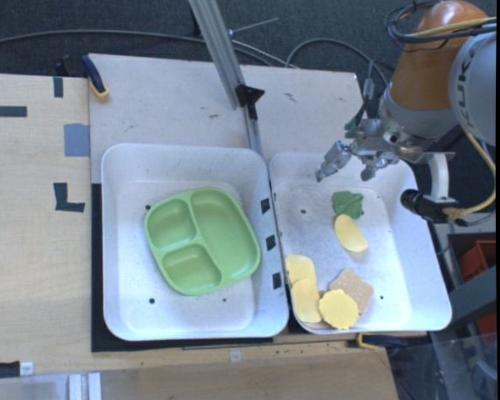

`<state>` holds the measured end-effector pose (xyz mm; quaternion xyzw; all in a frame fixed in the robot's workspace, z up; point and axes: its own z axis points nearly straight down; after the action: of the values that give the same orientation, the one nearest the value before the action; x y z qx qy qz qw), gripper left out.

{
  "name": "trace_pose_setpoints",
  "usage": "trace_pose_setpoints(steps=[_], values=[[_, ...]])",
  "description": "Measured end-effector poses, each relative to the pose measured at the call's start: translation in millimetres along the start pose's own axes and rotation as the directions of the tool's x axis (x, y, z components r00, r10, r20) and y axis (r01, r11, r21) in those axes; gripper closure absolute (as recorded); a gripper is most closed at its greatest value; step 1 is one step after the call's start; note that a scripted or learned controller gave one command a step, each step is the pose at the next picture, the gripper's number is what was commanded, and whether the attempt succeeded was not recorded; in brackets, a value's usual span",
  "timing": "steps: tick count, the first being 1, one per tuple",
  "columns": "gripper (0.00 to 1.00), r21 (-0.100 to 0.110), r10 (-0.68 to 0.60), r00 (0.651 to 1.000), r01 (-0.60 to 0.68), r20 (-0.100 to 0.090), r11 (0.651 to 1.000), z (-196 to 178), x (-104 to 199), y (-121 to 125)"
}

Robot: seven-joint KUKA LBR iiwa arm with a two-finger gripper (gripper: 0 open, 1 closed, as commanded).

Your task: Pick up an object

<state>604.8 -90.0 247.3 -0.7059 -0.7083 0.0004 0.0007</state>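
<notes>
My gripper (pixel 350 167) hangs open over the back of the right bin (pixel 417 307), its two fingers spread with nothing between them. Just in front of it and below lies a small green leaf-shaped piece (pixel 347 203). A yellow oval piece (pixel 351 233) sits right beside the leaf, nearer the front. At the bin's front lie two pale yellow pieces (pixel 302 283), a round yellow disc (pixel 340 309) and a tan slice (pixel 354 287), all close together.
The left bin (pixel 117 223) holds a green three-compartment tray (pixel 202 240). A grey metal pole (pixel 221 44) slants down to the divide between the bins. Cables trail over the dark floor at the back. A wooden bench surface lies to the left.
</notes>
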Motion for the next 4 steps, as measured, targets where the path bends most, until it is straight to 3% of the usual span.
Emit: trace_pose_setpoints(steps=[1,2,3,4], values=[[0.00,0.000,0.000,1.000,0.000,0.000,1.000,0,0,0],[0.00,0.005,0.002,1.000,-0.002,0.001,1.000,60,-2,7],[0.00,0.007,0.002,1.000,-0.002,0.001,1.000,122,-4,-2],[0.00,0.000,0.001,1.000,-0.001,0.002,1.000,160,-4,-2]])
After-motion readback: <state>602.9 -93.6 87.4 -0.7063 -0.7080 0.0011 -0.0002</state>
